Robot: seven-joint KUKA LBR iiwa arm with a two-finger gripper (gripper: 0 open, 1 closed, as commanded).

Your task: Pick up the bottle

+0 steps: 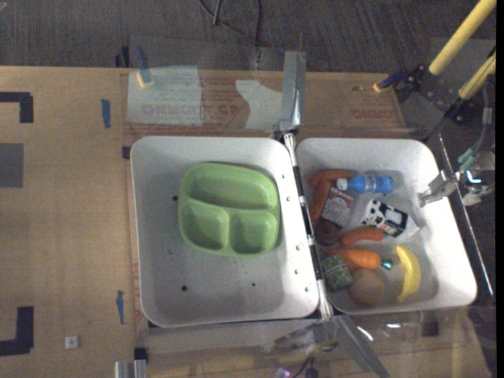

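Gripper [455, 186] position, camera view: locate it at the right rim of the right bin [453, 290], low and at the bin's edge. Whether it is parted or closed cannot be told from here; treat its state as unknown. It carries nothing that you can see.

Find the bottle [367, 184] in the rear part of the same bin, lying on its side, its length running left to right. It lies just left of the gripper, with bare bin floor between them. A red packet [337, 209] and a black-and-white carton [386, 217] lie close along its near side, probably limiting approach from there. The carrot [363, 257] and banana [408, 272] lie nearer the front, well apart from the bottle.

The green divided plate [230, 209] sits in the left bin [153, 274] and plays no part in this step.
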